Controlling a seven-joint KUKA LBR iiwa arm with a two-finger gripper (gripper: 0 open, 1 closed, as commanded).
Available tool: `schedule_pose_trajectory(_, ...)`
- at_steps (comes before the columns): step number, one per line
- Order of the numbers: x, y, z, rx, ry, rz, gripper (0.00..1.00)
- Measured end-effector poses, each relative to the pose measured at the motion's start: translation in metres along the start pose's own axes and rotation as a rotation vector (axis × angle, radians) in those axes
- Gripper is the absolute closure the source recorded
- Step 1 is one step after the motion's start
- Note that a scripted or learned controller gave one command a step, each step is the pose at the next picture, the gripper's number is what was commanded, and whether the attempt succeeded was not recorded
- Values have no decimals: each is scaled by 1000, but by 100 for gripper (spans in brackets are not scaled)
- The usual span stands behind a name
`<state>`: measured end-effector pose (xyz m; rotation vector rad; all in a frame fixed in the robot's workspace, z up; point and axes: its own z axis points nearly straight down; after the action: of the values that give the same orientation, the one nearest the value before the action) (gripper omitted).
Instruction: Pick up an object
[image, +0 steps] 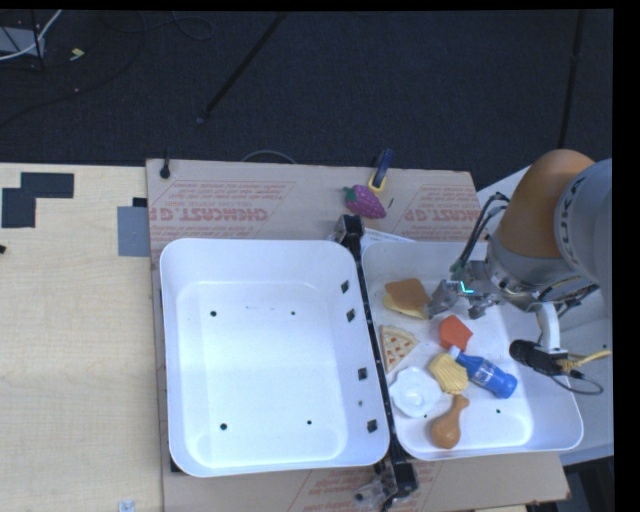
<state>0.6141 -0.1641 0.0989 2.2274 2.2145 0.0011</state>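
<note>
Dark, nearly black carpeted floor (300, 80) across the top, crossed by thin cables (240, 60) and a slim dark rod slanting down toward the bench. Pale wooden tabletop (70, 360) along the left, marked with black angular patches (38, 195) and a grey square patch (131, 230) near its upper edge. Flat brown cardboard sheet with reversed red printing (250, 205) laid over the bench, showing at the top and again along the bottom edge. Small black peg (164, 168) standing at the cardboard's upper left corner. Even, diffuse light, with soft shadows only.
</note>
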Motion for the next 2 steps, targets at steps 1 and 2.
schedule_pose_trajectory(1, -5, 31, 10, -1, 0, -8, 0)
schedule_pose_trajectory(2, 19, -47, 12, 9, 3, -2, 0)
